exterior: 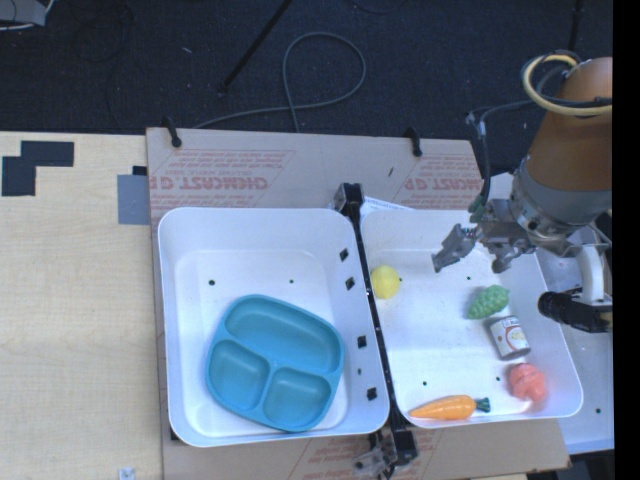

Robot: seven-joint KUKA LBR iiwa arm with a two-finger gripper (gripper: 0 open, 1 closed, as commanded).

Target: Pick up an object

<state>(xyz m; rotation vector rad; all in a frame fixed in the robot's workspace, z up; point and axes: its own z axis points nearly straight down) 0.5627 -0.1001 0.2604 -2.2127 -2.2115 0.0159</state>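
My gripper (480, 253) hangs over the upper part of the right bin (430, 348), open, with nothing between its fingers (453, 248). Just below it lies a green bumpy toy (488, 301). A yellow lemon (385, 281) rests against the bin's left wall. Further down are a small can (511, 337), a pink-red toy (527, 382) and an orange carrot (447, 407) near the front rim.
The left bin (185, 268) holds a blue divided plate (275, 361). A black divider (362, 308) runs between the two bins. Cardboard (260, 173) lies behind the bins, and the arm's grey body (565, 158) stands at the right.
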